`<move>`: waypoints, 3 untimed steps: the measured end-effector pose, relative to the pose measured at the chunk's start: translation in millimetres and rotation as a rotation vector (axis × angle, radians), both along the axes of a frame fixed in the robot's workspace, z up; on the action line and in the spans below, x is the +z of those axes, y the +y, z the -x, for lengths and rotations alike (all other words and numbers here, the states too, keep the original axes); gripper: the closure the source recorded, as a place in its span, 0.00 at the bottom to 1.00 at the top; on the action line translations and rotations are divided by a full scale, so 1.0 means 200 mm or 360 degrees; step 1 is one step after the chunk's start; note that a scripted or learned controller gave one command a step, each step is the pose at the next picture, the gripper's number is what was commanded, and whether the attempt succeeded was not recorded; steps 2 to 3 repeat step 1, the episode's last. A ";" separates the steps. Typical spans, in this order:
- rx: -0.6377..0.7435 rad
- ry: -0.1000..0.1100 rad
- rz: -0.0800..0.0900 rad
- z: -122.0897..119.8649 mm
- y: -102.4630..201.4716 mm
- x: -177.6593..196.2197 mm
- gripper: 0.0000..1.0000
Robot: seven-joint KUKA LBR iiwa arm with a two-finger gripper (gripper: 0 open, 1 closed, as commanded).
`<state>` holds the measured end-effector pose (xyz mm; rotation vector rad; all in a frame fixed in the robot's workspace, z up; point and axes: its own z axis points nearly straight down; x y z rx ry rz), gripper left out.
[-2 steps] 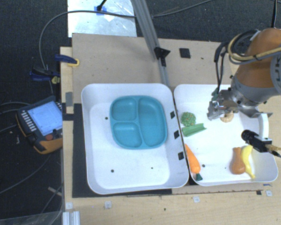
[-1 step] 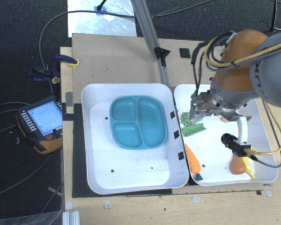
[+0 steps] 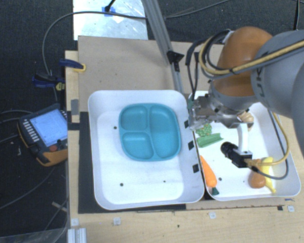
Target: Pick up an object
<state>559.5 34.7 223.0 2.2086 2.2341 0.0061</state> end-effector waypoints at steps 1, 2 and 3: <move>-0.0001 0.0002 0.0001 0.08 0.26 0.06 1.00; -0.0001 0.0002 0.0001 0.08 0.26 0.06 1.00; -0.0001 0.0002 0.0001 0.08 0.26 0.06 1.00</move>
